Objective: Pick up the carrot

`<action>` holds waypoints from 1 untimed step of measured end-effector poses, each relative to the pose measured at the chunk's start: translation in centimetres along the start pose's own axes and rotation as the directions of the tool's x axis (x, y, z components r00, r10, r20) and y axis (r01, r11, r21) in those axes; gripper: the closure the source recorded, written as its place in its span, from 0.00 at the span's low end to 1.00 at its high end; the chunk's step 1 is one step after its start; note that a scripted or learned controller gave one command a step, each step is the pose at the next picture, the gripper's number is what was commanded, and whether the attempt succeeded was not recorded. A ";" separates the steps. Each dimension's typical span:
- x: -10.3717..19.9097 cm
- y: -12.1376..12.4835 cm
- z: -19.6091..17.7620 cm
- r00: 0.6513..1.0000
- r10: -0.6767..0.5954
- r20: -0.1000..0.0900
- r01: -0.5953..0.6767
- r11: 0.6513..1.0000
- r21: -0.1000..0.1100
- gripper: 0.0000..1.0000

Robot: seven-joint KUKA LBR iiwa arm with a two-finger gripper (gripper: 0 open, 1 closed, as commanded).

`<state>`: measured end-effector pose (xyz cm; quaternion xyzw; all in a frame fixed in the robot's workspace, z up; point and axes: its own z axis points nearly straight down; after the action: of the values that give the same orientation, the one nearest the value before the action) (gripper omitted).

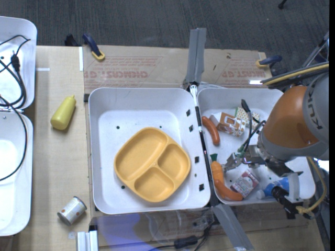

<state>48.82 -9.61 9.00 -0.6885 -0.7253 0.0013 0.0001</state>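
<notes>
Two white bins sit side by side on the bench: the left bin [99, 140] holds one yellow three-part plate [152, 164], tilted across its middle, and the right bin [209, 95] holds the clutter. One carrot [221, 182] lies along the right bin's left wall near the front corner, curving toward the front edge. One sausage [211, 130] lies further back along the same wall, well apart from the carrot. Beside it toward the back sits one small carton [232, 123] with orange and white print too small to read. One red-and-white packet [244, 182] lies just beside the carrot's right side, and one blue item [277, 188] lies near the front right corner. The gripper [234, 162] hangs over the bin's middle, just right of the carrot's upper end — whether its fingers are spread or closed cannot be told, and nothing is seen between them. The arm [288, 124] with its orange band covers the bin's right part. Outside the bins, one yellow bottle [63, 113] lies near the bench's left edge and one can [71, 210] near its front left corner. Cardboard [136, 67] behind the bins bears red mirrored lettering, not fully legible, and two blue-and-yellow clamps [92, 47] [269, 61] hold it.
</notes>
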 end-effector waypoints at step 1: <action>-0.3 0.6 0.1 0.868 0.497 0.000 -0.497 0.868 0.005 0.00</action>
<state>49.38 -9.91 8.88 -0.8518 -0.5239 0.0026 0.0018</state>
